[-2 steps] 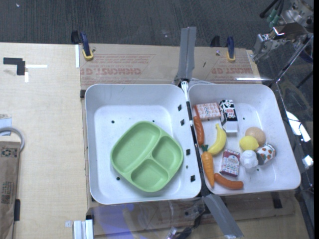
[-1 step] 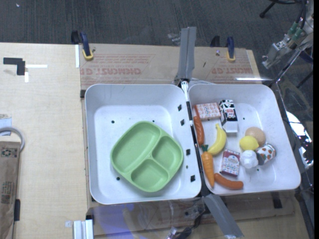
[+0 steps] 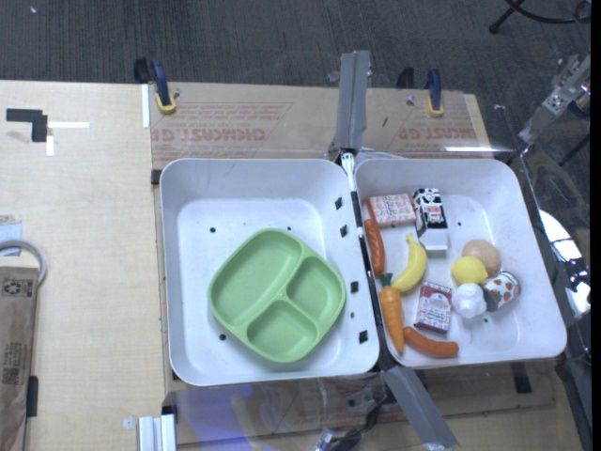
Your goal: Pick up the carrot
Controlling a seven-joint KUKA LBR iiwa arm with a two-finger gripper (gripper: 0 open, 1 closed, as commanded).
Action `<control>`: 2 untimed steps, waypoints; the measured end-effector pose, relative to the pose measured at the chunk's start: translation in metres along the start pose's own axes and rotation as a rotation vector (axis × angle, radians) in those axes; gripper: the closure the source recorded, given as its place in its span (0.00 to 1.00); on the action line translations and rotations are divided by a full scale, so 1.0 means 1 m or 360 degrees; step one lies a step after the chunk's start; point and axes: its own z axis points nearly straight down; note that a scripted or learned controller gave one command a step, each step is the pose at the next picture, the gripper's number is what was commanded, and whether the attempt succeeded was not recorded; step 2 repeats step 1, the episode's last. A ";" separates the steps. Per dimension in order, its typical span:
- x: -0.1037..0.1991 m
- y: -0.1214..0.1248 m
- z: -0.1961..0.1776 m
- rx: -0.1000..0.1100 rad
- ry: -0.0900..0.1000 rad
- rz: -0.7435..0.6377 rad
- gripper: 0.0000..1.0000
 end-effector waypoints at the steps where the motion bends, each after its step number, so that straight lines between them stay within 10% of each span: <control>1: -0.053 -0.005 0.000 -0.0004 -0.0004 -0.0807 1.00; 2: -0.053 -0.005 0.000 -0.0004 -0.0004 -0.0807 1.00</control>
